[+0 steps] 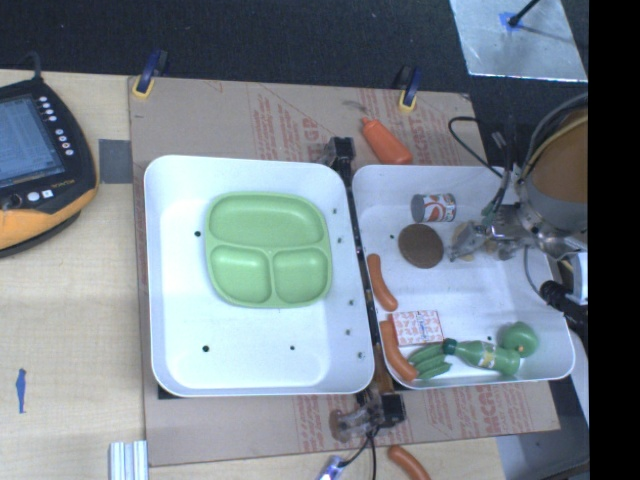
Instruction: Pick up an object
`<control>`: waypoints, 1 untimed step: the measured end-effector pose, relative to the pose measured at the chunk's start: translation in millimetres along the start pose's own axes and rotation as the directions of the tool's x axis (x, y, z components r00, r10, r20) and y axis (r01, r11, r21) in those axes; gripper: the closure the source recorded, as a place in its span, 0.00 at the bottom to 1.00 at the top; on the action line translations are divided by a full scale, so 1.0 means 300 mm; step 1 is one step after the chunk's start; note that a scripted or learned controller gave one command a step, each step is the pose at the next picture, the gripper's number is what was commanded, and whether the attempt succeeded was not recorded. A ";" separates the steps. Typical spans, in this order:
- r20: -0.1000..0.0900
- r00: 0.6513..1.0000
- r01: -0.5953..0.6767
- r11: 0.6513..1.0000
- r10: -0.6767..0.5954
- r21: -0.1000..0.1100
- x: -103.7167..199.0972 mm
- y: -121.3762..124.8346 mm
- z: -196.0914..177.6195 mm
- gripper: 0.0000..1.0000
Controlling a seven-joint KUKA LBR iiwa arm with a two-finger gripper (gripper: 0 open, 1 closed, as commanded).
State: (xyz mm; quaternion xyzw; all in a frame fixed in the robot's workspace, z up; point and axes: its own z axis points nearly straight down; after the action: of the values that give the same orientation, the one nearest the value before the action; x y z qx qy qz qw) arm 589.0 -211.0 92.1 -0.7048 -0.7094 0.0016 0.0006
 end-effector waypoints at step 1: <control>-0.001 1.000 0.001 1.000 -0.001 -0.001 0.169 0.139 -0.001 0.00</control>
State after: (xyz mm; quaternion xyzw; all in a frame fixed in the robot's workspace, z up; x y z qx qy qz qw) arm 630.4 -159.9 92.2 -0.7045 -0.7097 0.0011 0.0007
